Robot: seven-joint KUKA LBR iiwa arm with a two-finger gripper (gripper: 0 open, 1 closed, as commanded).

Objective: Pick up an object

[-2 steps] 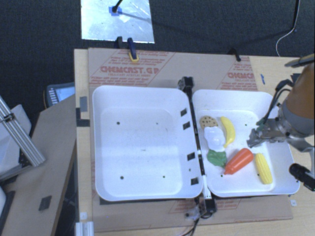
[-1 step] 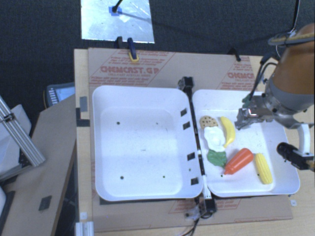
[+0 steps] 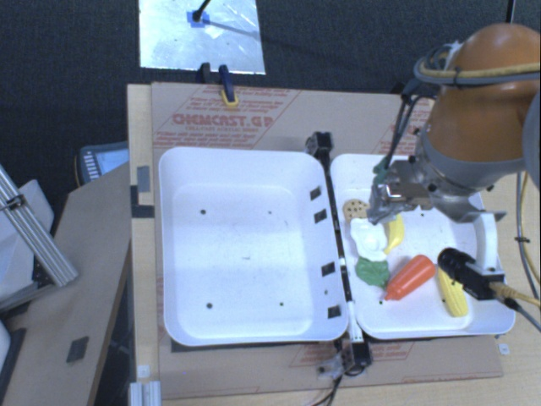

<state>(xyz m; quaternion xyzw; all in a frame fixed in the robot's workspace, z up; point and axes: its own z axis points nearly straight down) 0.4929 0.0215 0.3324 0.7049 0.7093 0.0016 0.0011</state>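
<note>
In the right bin (image 3: 425,329) lie several toy foods. A round tan cookie (image 3: 356,205) sits at the left wall, with a white lump (image 3: 368,238) just below it and a yellow banana-like piece (image 3: 395,234) beside that. Lower down are a green leafy piece (image 3: 372,271), an orange carrot (image 3: 410,277) and a yellow corn cob (image 3: 452,294). My gripper (image 3: 385,203) hangs low over the bin's upper left part, right above the cookie, the white lump and the yellow piece. Nothing shows in its grasp. The arm's orange and grey body hides the bin's back right.
The left bin (image 3: 245,227) stands beside the right one, joined by a black clipped seam (image 3: 331,227). Both rest on a cardboard sheet (image 3: 228,117). A shiny foil square (image 3: 201,22) lies at the back. A grey side table (image 3: 76,252) stands left.
</note>
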